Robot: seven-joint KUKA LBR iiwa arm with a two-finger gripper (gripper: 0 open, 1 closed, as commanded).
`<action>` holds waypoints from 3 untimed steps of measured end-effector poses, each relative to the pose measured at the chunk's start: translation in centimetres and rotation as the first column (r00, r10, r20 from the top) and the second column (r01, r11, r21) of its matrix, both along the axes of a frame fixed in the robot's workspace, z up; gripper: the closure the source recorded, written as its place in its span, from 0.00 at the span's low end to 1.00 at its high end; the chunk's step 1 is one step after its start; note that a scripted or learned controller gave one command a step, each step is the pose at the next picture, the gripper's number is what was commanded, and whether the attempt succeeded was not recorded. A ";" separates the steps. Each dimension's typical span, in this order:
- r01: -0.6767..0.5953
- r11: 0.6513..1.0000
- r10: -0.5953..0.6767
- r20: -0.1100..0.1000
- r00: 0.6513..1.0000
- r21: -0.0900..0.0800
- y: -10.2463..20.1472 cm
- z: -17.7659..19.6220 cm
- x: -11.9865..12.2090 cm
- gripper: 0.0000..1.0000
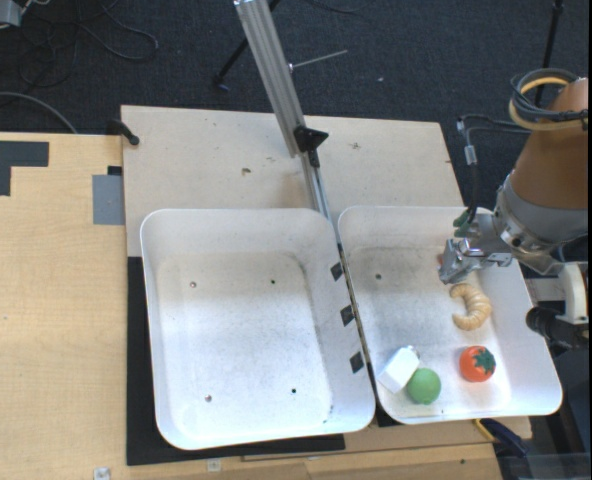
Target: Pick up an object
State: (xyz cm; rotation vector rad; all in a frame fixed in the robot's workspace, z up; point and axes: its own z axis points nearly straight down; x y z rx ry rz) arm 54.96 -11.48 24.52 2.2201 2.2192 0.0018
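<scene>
A curved, pale tan croissant-shaped toy (471, 306) lies loose on the floor of the right-hand white bin (416, 238), placed there as one of several things to grab, just below the tips of the metal gripper (459, 264) and apparently not touching them. Whether the gripper is spread or closed cannot be told at this slant, and nothing shows between its tips. Farther below lie a red tomato toy (477, 363), a green ball (424, 385) and a white block (399, 367) touching it.
</scene>
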 end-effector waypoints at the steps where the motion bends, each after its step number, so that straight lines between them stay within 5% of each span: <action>1: -0.004 1.000 0.004 -0.006 1.000 0.002 5.5 0.6 -0.7 1.00; 3: -0.005 1.000 0.005 -0.007 1.000 0.003 15.9 -1.0 -1.1 1.00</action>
